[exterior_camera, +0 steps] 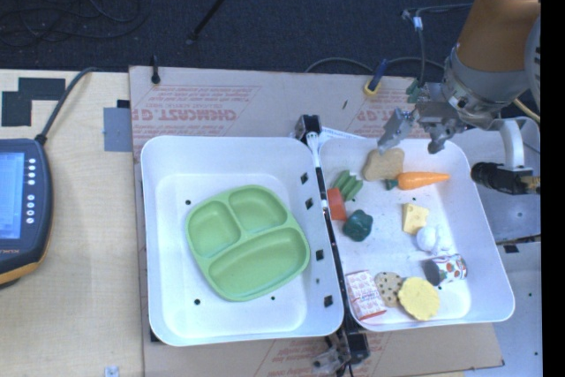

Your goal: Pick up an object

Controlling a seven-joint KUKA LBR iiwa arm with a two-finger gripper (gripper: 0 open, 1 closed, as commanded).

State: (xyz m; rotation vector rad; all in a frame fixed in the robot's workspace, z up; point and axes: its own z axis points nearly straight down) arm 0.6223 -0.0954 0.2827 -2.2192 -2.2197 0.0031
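Carrot point(422, 180) lies at the right bin's point(494, 296) far end touching the bread slice point(383, 164), gripper point(415, 130) just above, fingers apart and empty; closing could catch bread or roll carrot away.

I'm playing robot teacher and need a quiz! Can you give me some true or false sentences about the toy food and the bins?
1. The green divided plate lies in the left bin. True.
2. The toy carrot lies on the green plate. False: it lies in the right bin, beside the tan bread slice.
3. The gripper hangs over the far edge of the right bin, with nothing between its fingers. True.
4. The yellow round piece sits at the far end of the right bin. False: it sits at the near end, next to the cookie.
5. The cheese wedge is in the right bin. True.
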